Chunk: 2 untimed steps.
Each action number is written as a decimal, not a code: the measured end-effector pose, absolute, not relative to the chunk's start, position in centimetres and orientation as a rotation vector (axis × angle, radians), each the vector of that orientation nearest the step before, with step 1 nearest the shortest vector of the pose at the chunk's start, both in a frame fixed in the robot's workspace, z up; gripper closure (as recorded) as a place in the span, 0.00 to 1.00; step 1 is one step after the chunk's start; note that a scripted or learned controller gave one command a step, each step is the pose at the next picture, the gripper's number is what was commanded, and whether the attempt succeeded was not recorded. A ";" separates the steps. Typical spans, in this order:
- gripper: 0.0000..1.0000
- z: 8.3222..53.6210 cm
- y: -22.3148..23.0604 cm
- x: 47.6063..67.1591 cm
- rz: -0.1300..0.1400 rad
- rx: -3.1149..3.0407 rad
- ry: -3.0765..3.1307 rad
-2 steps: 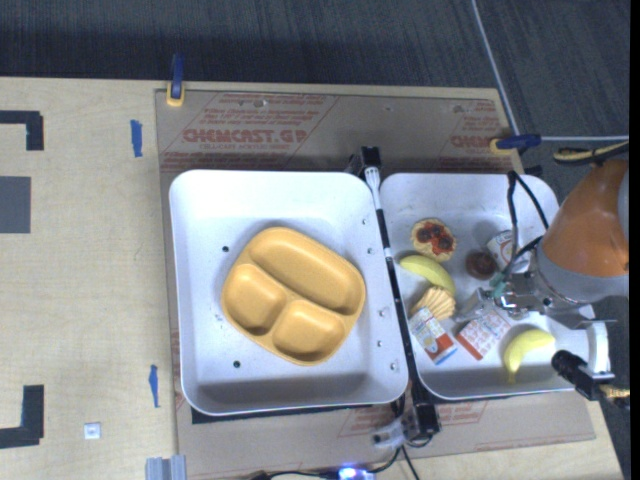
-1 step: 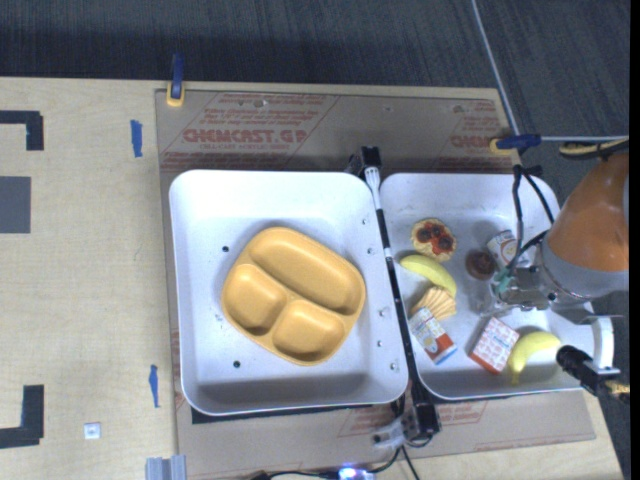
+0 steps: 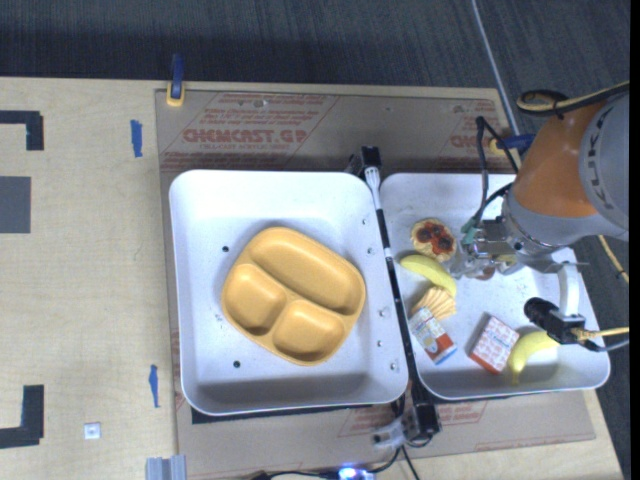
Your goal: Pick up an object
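Honestly, from my seat the worry is crowding. The gripper (image 3: 478,253) hangs low in the right bin (image 3: 590,373), at about 12 o'clock of its clutter, and I cannot tell how its fingers are set.

Just beside it at 9 o'clock sit a small round pizza-like toy (image 3: 433,236) and a banana (image 3: 427,268). Below those lie a ridged yellow piece (image 3: 437,301) and a small carton (image 3: 432,334). Toward 5 o'clock are a red-and-white box (image 3: 493,342) and a second yellow fruit (image 3: 532,352).

With targets packed this near, I judge a descent could land between two pieces and nudge them apart, or close on a curved banana that slips out.

The yellow divided tray (image 3: 291,293) in the left bin (image 3: 195,268) lies well apart, too broad to pinch.
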<state>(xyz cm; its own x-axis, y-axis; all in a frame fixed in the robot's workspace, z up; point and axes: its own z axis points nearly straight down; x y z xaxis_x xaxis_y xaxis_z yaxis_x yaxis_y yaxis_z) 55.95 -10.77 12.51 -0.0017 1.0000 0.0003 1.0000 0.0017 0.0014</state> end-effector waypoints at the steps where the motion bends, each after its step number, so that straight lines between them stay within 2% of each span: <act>1: 0.00 12.5 -10.8 55.9 0.001 2.220 2.222; 2: 0.00 8.6 -9.4 49.7 0.003 2.220 2.220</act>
